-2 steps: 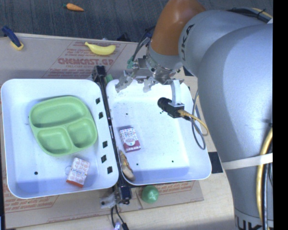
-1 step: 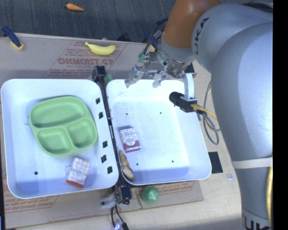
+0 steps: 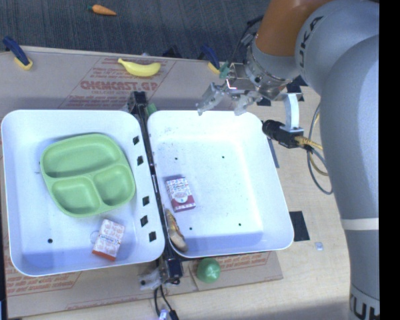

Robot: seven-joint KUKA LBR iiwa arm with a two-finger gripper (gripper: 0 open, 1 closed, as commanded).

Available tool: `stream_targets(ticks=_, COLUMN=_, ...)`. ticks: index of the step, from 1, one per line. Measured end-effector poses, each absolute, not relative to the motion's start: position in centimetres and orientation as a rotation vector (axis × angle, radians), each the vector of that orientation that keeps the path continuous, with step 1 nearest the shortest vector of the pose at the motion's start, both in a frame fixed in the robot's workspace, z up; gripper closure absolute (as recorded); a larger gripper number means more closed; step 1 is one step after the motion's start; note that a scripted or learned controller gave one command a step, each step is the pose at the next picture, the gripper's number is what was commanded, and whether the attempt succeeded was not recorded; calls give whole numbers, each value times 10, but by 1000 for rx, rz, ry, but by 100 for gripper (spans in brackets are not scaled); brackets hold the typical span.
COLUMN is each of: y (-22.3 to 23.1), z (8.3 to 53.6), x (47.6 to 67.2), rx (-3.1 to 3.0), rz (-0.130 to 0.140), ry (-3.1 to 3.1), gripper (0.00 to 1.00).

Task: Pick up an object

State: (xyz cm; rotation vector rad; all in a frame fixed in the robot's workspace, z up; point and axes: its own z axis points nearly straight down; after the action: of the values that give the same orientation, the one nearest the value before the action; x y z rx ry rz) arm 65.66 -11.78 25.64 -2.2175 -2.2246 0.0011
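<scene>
My gripper (image 3: 224, 103) hangs over the far rim of the right bin (image 3: 253, 179), below the orange wrist band. Its two fingers (image 3: 207, 103) stand spread apart and open, with nothing between them. In the right bin, a small red and white box (image 3: 180, 193) lies left of centre. A brownish object (image 3: 175, 235) rests against that bin's left wall near the front. The left bin (image 3: 17, 199) holds a green compartment plate (image 3: 88, 173) and an orange and white box (image 3: 108, 239). All of these lie well below and to the left of the gripper.
A yellow banana (image 3: 140, 67) lies on the cardboard behind the bins. A green ball (image 3: 209, 270) sits in front of the right bin. Black clips (image 3: 139, 102) join the bins at their shared edge. The arm's grey body (image 3: 350, 145) fills the right side.
</scene>
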Motion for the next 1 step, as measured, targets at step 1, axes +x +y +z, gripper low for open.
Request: stream_targets(ticks=1, y=-184, z=251, x=656, rx=-2219, rz=2, ry=-2224, gripper=0)
